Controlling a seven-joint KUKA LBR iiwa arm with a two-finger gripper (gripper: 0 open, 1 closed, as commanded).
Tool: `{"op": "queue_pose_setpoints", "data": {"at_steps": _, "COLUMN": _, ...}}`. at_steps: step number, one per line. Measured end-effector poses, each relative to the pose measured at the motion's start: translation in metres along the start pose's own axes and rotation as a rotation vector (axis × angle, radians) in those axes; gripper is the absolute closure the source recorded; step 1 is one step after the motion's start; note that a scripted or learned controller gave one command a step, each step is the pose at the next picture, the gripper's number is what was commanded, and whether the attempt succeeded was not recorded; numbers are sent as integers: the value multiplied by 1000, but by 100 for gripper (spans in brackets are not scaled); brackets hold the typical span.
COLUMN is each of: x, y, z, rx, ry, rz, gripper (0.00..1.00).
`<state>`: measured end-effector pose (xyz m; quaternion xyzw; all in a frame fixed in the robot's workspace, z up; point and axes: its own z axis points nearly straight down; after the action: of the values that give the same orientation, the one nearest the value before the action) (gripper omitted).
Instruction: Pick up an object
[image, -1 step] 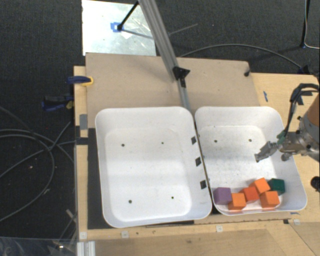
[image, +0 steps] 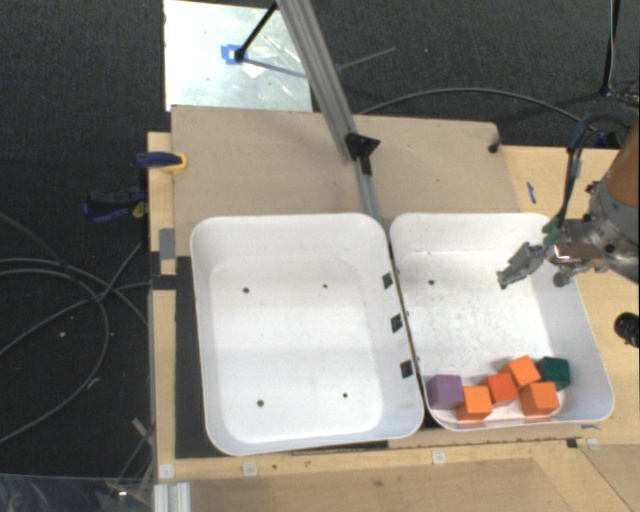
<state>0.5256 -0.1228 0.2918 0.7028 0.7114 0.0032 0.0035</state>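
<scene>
We see the gripper (image: 520, 266) over the upper right part of the right bin (image: 470, 320), near its right wall. Can't tell how the jaws stand, nothing visible between them. All blocks bunch against the near rim of that bin: purple block (image: 445, 390) leftmost, four orange blocks (image: 525, 371) in a touching cluster, dark green block (image: 556, 372) at the right end by the corner. The bin floor between gripper and blocks is open. The left bin (image: 300, 330) sits beside it, rims touching along the middle.
</scene>
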Motion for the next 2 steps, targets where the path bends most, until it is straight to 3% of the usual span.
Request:
{"op": "queue_pose_setpoints", "data": {"at_steps": 1, "x": 10, "y": -39, "z": -107, "rx": -3, "ry": -1, "rz": 5, "gripper": 0}}
{"op": "queue_pose_setpoints", "data": {"at_steps": 2, "x": -12, "y": -39, "z": -205, "rx": -3, "ry": -3, "rz": 7, "gripper": 0}}
